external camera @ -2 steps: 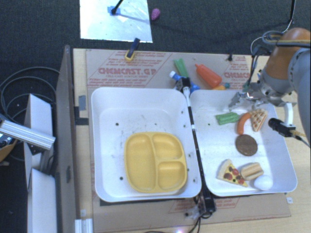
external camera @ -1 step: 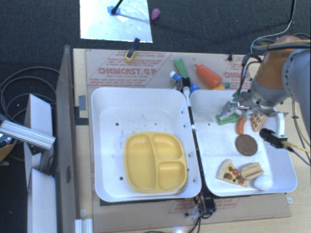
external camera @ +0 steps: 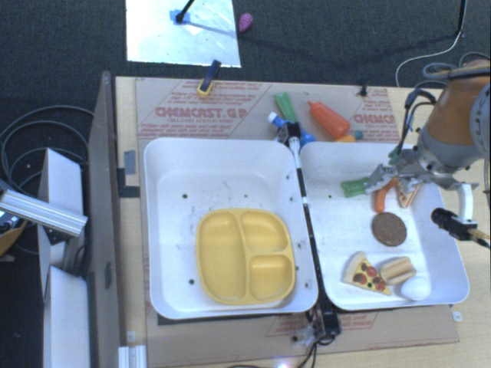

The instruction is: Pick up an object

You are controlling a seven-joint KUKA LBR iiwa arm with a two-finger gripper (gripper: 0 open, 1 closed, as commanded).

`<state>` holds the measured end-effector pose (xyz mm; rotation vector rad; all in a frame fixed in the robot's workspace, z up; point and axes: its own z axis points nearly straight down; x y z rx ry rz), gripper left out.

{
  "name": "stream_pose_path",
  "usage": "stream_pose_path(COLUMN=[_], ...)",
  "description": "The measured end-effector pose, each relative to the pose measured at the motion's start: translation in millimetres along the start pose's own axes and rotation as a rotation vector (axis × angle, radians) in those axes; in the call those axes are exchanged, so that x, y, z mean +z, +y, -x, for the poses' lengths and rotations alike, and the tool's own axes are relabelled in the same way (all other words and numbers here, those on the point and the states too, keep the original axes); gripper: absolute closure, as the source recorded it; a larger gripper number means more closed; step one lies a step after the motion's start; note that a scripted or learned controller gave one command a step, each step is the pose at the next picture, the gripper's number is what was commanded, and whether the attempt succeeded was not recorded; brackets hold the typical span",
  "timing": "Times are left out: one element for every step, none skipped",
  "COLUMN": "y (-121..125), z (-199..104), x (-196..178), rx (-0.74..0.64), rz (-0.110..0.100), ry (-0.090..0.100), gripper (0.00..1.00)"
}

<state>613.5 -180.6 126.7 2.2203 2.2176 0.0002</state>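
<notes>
My gripper hangs low over the back of the right bin, open, with nothing visibly between its fingers. Just beneath it lie a small orange sausage-shaped piece and a toy pizza wedge. A green piece lies right beside it on the left. Further forward in the same bin sit a brown round cookie, a pizza slice, a bread roll and a white egg.
The left bin holds a yellow divided plate. Behind the bins on the cardboard lie an orange carrot, a green item and a blue piece. A black clamp bar runs between the bins.
</notes>
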Motion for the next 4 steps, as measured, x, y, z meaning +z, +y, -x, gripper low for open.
stream_pose_path(y=[12, 14, 18, -10], z=[-11, -10, -64, -161], x=[40, 27, -4, -61], rx=[-0.006, -0.007, -0.011, -0.014], rz=[0.001, 0.01, 0.002, 0.001], ry=[0.002, -0.001, 0.004, 0.006], gripper=[0.0, 1.0, 1.0, 1.0])
